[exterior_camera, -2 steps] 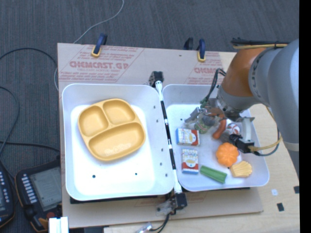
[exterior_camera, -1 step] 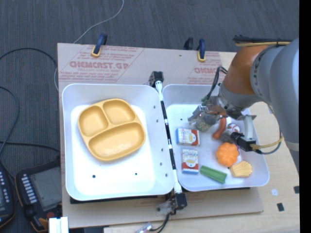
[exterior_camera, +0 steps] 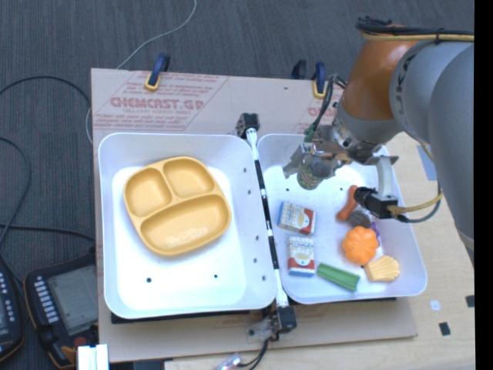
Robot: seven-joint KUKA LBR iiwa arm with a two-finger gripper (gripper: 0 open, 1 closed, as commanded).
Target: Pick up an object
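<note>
Your gripper (exterior_camera: 312,172) hangs over the right bin (exterior_camera: 408,280); I cannot tell its grip. The small cartons (exterior_camera: 296,217) lie toward its six o'clock

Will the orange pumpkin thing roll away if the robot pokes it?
Probably a little. The orange pumpkin looks round and squat, so a push could make it wobble or roll. It sits close to the yellow shell-shaped toy and right bin's wall, which may stop it quickly.

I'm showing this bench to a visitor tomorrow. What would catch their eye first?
Probably the yellow divided plate, alone in the left bin. Next, the grey-and-orange arm hanging over the right bin, where small toys cluster: an orange pumpkin, a green block and two small cartons.
</note>
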